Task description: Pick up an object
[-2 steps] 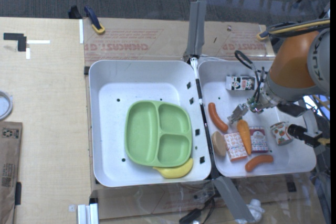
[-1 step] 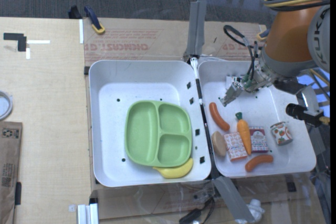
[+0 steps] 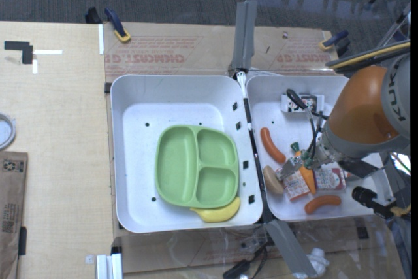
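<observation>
Gripper (image 3: 307,157) low at centre of right bin (image 3: 261,85), open or closed: cannot tell. Risk: slips off carrot (image 3: 307,176), drags packet (image 3: 294,186), clutter too tight mid-bin.

The fingers (image 3: 302,163) hang over the middle of the right bin (image 3: 268,108), which stands on the surface (image 3: 52,140) touching the left bin (image 3: 130,140). Just left of the fingers and a little behind lies a sausage (image 3: 273,145). To their left and nearer the camera sits a bread roll (image 3: 272,180). Right under the fingers a carrot (image 3: 307,178) rests beside a packet (image 3: 295,187), with a second packet (image 3: 330,178) just to their right. Another sausage (image 3: 322,204) lies in front of them by the near wall. Well to their left, in the left bin, a divided plate (image 3: 196,166) overlaps a banana (image 3: 219,212) at its near edge.
</observation>
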Motion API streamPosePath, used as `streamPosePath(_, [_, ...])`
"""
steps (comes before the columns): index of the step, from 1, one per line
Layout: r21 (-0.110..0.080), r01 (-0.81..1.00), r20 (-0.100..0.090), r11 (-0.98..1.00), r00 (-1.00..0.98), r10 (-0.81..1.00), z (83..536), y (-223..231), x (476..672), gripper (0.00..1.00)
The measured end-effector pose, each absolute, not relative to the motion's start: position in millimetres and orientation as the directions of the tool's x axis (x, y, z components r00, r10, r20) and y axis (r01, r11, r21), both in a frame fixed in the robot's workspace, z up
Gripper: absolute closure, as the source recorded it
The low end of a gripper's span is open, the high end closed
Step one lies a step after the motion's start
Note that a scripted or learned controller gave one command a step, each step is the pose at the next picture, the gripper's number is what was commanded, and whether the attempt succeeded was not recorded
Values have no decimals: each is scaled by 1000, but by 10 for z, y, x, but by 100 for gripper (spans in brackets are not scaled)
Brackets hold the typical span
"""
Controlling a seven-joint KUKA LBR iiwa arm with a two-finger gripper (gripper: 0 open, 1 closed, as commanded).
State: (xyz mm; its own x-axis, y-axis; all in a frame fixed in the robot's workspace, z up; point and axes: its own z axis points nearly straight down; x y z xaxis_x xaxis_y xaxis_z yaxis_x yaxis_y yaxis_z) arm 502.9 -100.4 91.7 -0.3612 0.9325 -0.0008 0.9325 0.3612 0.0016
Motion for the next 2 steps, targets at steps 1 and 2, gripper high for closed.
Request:
streamPosePath(1, [2, 935, -2, 356, -356, 935, 1015, -1022, 5035, 100])
streamPosePath(2, [-1, 952, -1, 307, -307, 952, 2358, -419, 5368, 100])
